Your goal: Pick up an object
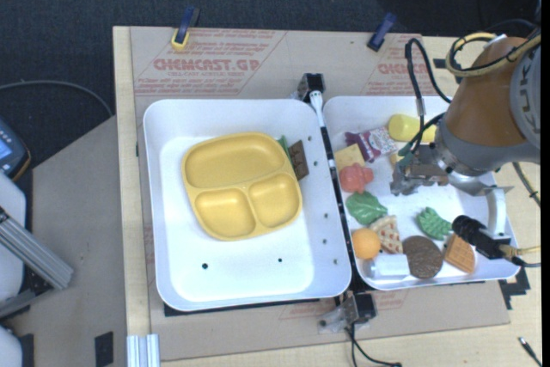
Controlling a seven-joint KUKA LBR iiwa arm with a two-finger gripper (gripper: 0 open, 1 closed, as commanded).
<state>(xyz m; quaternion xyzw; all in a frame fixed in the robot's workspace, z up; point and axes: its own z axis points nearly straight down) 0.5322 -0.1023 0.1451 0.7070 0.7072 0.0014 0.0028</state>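
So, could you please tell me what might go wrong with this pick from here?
The gripper hovers over a crowded right bin; toy foods like the red piece and green leaf lie close together, so it may catch two or none. The black cable at the wrist could also snag.

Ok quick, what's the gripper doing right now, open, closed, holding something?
Gripper: low over the right bin; open or closed cannot be told.
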